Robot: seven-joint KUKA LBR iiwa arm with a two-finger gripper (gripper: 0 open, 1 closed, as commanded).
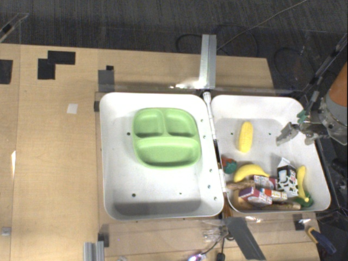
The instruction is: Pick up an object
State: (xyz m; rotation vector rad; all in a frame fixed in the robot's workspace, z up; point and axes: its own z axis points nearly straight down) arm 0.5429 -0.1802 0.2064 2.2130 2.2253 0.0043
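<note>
Bench [49, 162]: light wood, carrying two shallow white bins side by side.

Left bin [117, 194]: holds one green divided plate [165, 136], lying flat slightly toward 12 o'clock of the bin's centre, with two small compartments on its far side and one long compartment on its near side.

Right bin [261, 110]: holds the loose items. A yellow corn cob [246, 136] lies alone near the bin's centre, well apart from the rest. The remaining items are heaped along the 6 o'clock edge: a banana [249, 172] at about 7 o'clock, a small red and green item [228, 163] just beside it at the bin's 8 o'clock wall, small red and white boxes [260, 192] touching the banana's near side, a black and white carton [286, 179] at about 5 o'clock, and a second, slimmer yellow piece [301, 178] just beside that carton on its 3 o'clock side.

Gripper [296, 132]: positioned at the right bin's 3 o'clock edge, above the bin floor, with nothing between its fingers. One finger [285, 133] points toward the corn cob but stands apart from it. Whether the fingers are spread or closed cannot be told at this angle.
</note>
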